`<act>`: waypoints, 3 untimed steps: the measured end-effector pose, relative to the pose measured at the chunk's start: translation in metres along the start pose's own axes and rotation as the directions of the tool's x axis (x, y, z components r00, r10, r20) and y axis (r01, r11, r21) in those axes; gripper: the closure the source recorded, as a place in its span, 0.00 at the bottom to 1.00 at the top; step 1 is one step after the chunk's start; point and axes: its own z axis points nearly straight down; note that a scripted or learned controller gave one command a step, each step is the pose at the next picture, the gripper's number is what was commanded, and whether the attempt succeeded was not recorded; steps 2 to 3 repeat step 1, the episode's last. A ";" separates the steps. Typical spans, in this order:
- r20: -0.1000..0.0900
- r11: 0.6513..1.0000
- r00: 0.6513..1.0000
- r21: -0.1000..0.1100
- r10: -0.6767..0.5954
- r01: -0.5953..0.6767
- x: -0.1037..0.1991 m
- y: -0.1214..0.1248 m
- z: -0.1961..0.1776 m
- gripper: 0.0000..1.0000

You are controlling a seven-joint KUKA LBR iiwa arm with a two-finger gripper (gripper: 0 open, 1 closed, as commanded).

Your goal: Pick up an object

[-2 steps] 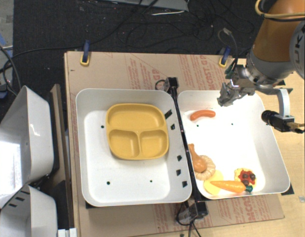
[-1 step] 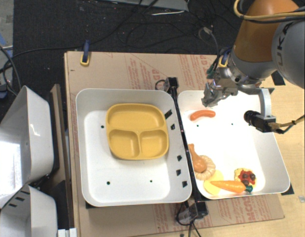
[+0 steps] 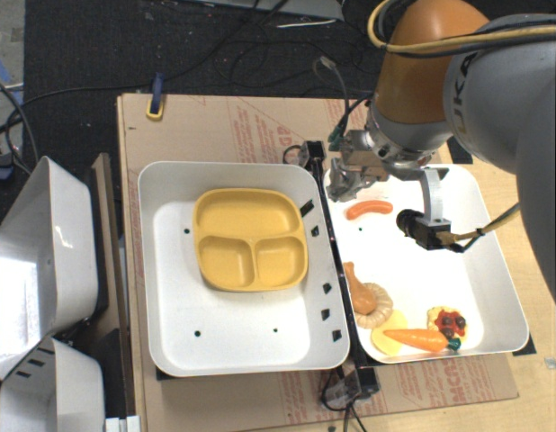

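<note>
Gripper (image 3: 353, 180) hovering just upper-left of sausage (image 3: 369, 209) in right bin (image 3: 494, 268), its opening unreadable; needing centring across sausage width

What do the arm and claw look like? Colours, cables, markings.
The arm has a smooth grey casing with a rounded orange band above the wrist. A yellow cable loops over it. The claw is small, silver-grey metal. No markings are legible.

Cardboard-covered bench (image 3: 233, 129) on dark, perhaps carpeted floor (image 3: 76, 30).
</note>
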 end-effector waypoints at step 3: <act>0.001 1.000 1.000 -0.003 0.000 0.000 0.060 0.006 0.005 1.00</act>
